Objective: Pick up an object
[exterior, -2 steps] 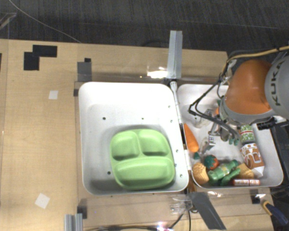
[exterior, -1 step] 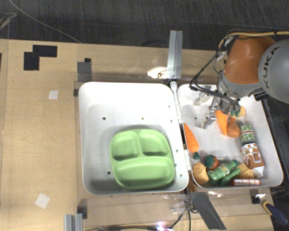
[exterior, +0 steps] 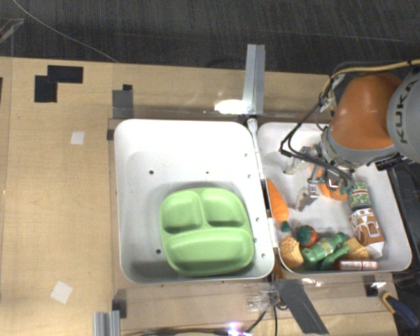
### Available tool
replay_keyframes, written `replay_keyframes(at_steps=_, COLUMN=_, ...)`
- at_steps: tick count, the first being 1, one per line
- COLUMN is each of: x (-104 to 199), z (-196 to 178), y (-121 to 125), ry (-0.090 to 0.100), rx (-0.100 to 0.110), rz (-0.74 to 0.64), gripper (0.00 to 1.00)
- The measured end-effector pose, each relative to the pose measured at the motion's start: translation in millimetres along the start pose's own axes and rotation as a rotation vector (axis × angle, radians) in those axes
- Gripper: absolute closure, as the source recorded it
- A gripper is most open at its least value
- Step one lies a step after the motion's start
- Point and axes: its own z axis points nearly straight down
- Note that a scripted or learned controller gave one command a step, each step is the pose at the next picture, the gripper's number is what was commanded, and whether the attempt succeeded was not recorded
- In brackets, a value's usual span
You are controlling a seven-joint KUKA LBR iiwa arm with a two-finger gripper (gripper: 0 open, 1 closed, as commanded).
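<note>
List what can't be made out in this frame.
- Gripper, camera view: too small and blurred to tell open or shut.
- Orange object beside it: partly hidden by the wrist; identity unclear.
- Toy pile in the right bin: items overlap, too small to name.

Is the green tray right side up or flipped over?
Right side up: the green tray shows three open compartments facing up, lying flat in the left bin.

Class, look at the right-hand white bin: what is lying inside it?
Inside the right bin: a carrot by its left wall, a tomato, green toy vegetables and a small carton. The arm covers the bin's upper right part.
</note>
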Motion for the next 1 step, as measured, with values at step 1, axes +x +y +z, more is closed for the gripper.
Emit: replay_keyframes(at_steps=1, x=37.3, z=-1.6, y=16.1, ry=-0.004, rx=0.001, rz=-0.039, gripper=0.00)
